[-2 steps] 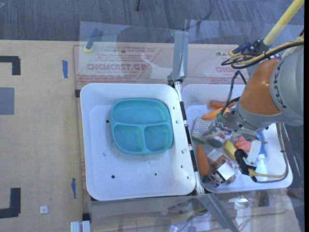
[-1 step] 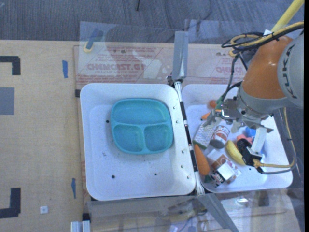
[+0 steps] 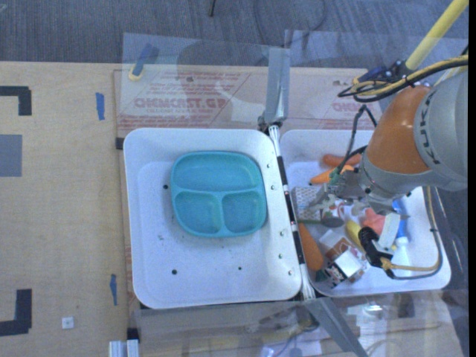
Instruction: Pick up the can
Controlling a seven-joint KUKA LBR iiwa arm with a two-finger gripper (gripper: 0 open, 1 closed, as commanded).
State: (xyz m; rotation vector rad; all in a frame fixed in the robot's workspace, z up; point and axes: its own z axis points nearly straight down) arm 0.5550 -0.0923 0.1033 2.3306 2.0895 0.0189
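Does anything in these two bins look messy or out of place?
The right bin is a jumble: small things lie heaped at all angles under the arm. The left bin is tidy, with a teal divided plate lying flat.

One fixed camera looks down aslant on both bins (image 3: 141, 222).

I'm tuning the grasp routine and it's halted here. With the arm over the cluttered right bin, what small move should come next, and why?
Probably a short lift straight up to clear the view. The gripper sits low in the right bin, among crowded items, and the arm's body covers much of the pile. I can't pick out the can from here, nor see anything between the fingers. The left bin holds a teal divided plate.
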